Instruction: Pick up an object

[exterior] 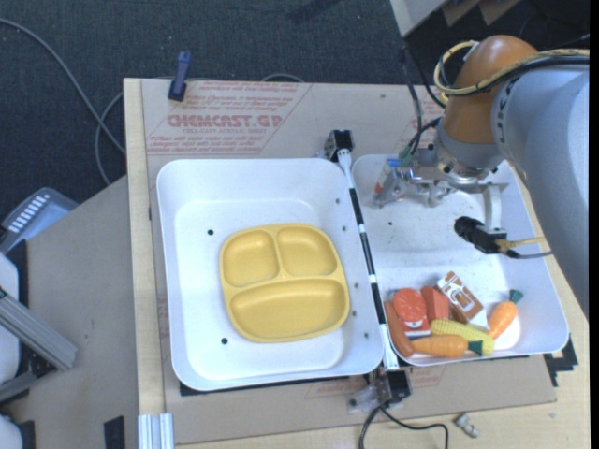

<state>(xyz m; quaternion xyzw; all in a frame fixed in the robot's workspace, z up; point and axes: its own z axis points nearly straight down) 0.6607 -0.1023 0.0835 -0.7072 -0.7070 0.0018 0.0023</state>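
Approach step: gripper (404, 187), finger state indeterminate, hangs over the right bin's (533, 288) far end; next move requires reaching toward the toy food (447, 324).

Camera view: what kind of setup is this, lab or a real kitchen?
Most likely a robotics lab bench, not a kitchen. Two white bins sit clamped side by side on a board; the food is toys piled in the right bin, a yellow divided plate lies in the left, and loose cables run over dark carpet.
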